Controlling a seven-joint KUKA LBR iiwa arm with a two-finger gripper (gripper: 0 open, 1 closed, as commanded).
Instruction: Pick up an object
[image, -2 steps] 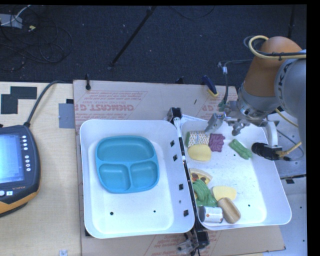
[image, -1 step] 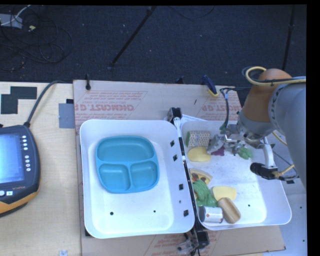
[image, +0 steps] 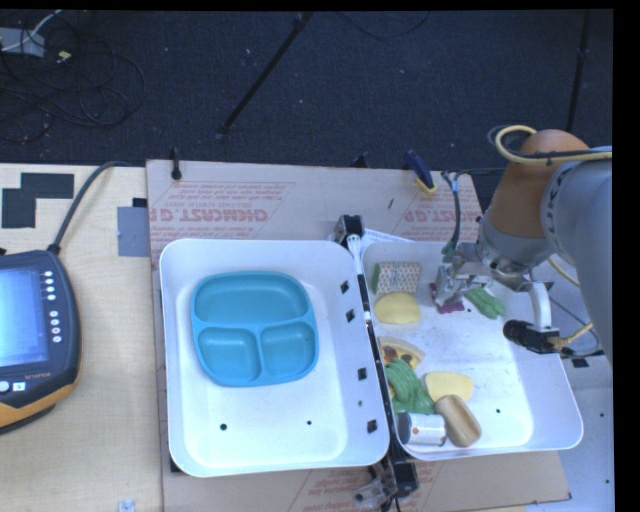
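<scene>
Two white bins sit on the tabletop, and in the right bin the tool hangs low, grip state unclear, near a green piece, so the reach is underway and needs a closing descent.

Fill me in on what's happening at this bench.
The grey arm's gripper is down in the right bin, near a green object at the bin's far side. A yellow piece, more toy food and a small can lie untouched. The left bin holds a blue divided plate.
</scene>
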